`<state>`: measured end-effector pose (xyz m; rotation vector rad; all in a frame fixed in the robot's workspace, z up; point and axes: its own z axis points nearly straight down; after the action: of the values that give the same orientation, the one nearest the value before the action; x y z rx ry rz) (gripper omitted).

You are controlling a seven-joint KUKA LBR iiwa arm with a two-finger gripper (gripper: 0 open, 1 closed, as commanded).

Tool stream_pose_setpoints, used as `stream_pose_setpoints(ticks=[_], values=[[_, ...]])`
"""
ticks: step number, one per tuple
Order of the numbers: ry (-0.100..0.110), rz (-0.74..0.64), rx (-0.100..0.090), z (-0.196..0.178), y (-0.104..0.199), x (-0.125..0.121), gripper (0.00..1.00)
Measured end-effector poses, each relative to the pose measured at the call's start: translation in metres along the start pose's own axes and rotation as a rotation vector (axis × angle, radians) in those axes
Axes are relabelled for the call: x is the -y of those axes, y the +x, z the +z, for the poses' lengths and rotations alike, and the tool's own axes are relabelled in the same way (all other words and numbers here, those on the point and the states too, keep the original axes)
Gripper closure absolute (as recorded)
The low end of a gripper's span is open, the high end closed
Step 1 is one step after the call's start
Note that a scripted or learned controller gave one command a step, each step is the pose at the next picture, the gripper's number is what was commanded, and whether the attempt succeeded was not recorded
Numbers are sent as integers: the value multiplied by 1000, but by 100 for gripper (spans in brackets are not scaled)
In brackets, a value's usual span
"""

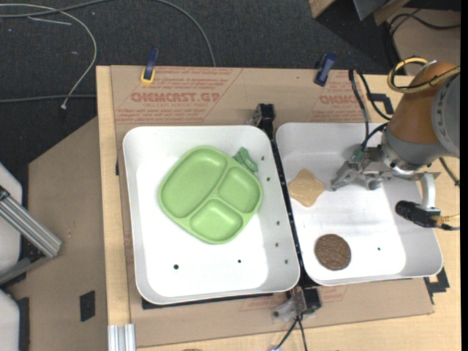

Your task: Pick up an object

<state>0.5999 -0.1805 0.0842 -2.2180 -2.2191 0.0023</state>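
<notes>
In the right bin lie a tan, toast-like piece near its left wall and a round brown patty near its front. My gripper hangs over the middle of this bin, just right of the tan piece and apart from it. The brown patty lies well in front of the gripper. The grey arm with its orange band reaches in from the right. Nothing visible is held.
The left bin holds a green three-part plate with a small dark green object at its upper right edge. A black divider rail runs between the bins. Cables hang off the arm at the right.
</notes>
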Motion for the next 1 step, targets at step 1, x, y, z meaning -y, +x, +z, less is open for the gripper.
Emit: stream_pose_setpoints(ticks=[1], values=[[-4,0,0,-13,0,-1,100]])
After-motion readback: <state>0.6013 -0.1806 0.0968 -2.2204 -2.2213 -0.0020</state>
